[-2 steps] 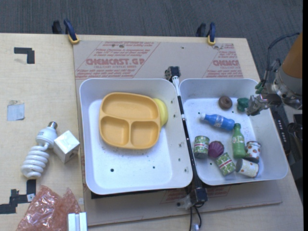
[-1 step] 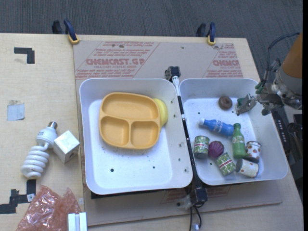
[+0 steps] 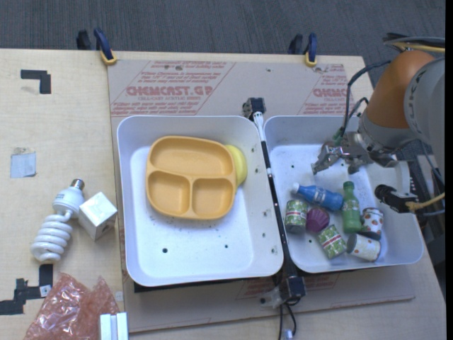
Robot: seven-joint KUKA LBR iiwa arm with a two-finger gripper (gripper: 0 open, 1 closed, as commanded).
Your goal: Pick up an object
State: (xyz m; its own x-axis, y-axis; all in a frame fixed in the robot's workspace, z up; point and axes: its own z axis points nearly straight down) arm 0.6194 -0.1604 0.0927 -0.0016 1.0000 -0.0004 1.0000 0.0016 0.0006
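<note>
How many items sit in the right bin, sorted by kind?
Bottles: 2 (blue bottle, green bottle)
Cans: 4 (green-labelled can, red-and-green can, can by the right wall, white can)
Purple item: 1
Total: 7

Glossy white plastic bins (image 3: 141, 261), a matt orange plastic tray (image 3: 191, 176), a smooth blue plastic bottle (image 3: 320, 196).

Grey arm (image 3: 417, 112) enters from right, orange band above wrist. Gripper (image 3: 338, 159) at its left end, 2 fingers spread apart, nothing between.
</note>
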